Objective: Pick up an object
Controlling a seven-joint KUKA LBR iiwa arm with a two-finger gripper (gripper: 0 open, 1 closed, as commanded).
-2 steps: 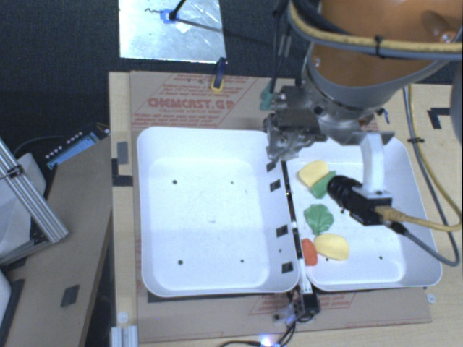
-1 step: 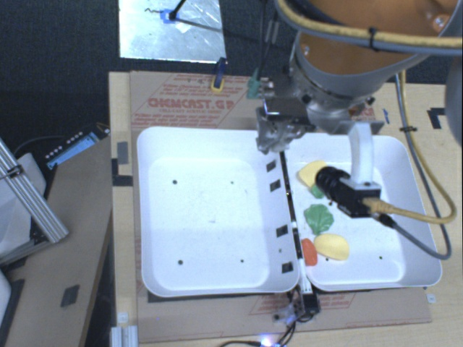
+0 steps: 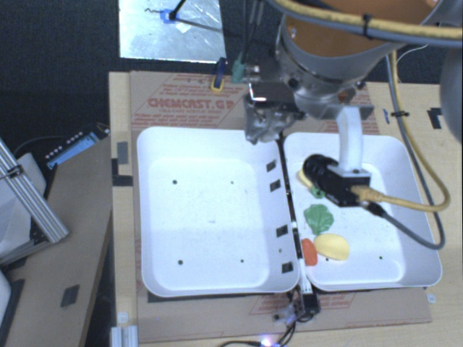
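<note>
The right bin point(image 3: 405, 266) holds a few small objects near its left wall. A green leafy piece point(image 3: 318, 217) lies above a yellow rounded object point(image 3: 332, 246). A small red-orange object point(image 3: 309, 252) sits right beside the divider. A yellowish piece point(image 3: 307, 181) peeks out from under a black part of the arm. My gripper point(image 3: 262, 125) hangs from the grey and orange arm over the far end of the divider, up and to the left of those objects. I see nothing between its fingers.
The left bin point(image 3: 210, 215) lies left of the divider point(image 3: 288, 215). A white bracket point(image 3: 351, 144) and a black unit point(image 3: 331, 181) with a yellow cable point(image 3: 405, 204) hang over the right bin. Brown cardboard point(image 3: 188, 101) borders the bins at the back.
</note>
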